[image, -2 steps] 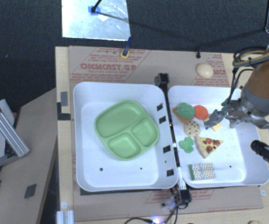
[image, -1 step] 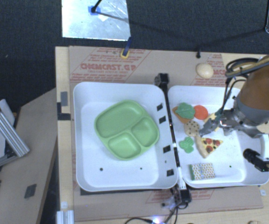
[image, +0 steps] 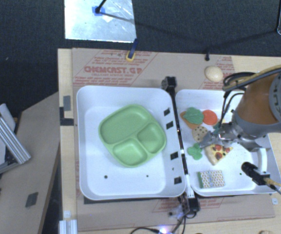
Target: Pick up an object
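Several toy foods lie in the right bin. A green leafy piece and a red-orange slice sit at the far side, with a brown speckled cookie just below them. A small green broccoli piece lies near the bin's left wall. A pizza slice rests at the middle, and a patterned rectangular packet lies at the near side. My gripper hangs low over the middle of this bin, between the cookie and the pizza slice, right above the slice's upper edge.
The left bin bears a green divided plate. A beige egg-shaped thing rests on the bench beyond the right bin. A yellow clip and a foil sheet lie further back. The arm's grey and orange body covers the right bin's right side.
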You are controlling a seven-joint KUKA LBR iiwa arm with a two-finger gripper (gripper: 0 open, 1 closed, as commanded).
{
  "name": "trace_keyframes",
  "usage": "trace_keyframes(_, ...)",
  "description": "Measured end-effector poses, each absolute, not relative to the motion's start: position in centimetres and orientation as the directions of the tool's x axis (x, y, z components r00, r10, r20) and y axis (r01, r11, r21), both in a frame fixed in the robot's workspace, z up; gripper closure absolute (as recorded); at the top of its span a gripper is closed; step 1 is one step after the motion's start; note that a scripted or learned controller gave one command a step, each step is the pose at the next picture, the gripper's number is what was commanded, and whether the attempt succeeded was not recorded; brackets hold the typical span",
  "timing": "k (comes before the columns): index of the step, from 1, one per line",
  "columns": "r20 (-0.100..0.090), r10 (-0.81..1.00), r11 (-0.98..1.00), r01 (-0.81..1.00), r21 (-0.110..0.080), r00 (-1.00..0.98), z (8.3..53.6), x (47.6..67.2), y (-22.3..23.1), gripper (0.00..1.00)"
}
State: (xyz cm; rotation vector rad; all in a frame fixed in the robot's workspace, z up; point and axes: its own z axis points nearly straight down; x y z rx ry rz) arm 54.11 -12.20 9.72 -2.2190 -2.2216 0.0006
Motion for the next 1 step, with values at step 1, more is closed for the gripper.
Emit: trace_keyframes(1,-0.001,1.000,0.000,1.000,0.004,0.000,8.59,54.30,-12.22,0.00)
